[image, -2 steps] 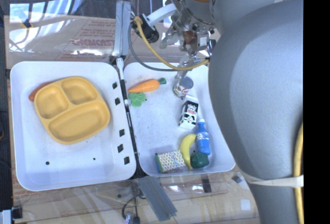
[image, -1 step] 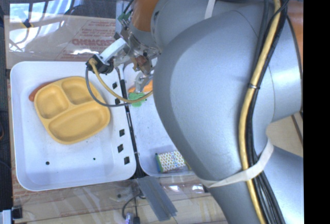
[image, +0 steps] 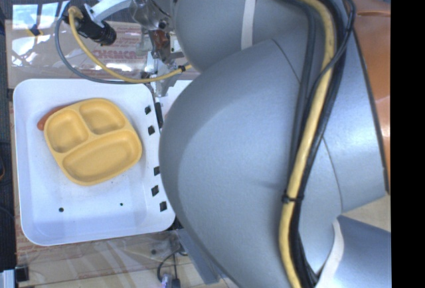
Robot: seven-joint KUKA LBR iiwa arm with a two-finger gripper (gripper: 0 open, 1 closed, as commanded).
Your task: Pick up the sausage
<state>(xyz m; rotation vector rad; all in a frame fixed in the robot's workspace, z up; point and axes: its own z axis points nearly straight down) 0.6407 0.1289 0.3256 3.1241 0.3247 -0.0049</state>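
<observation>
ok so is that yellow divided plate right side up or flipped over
Right side up. The yellow plate lies flat in the left white bin, its three compartments facing the camera, with nothing in them.

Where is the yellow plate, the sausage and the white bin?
yellow plate (image: 93,141): camera view, its large compartment.
sausage (image: 42,122): camera view, reddish end peeking from under the plate.
white bin (image: 80,214): camera view, bare floor.

Matt yellow plastic tray in a smooth white plastic bin; satin-grey arm.

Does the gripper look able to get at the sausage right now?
Probably not easily. The sausage shows as a reddish sliver under the yellow divided plate's left edge in the left bin, while the gripper sits beyond the bin's far rim.
</observation>
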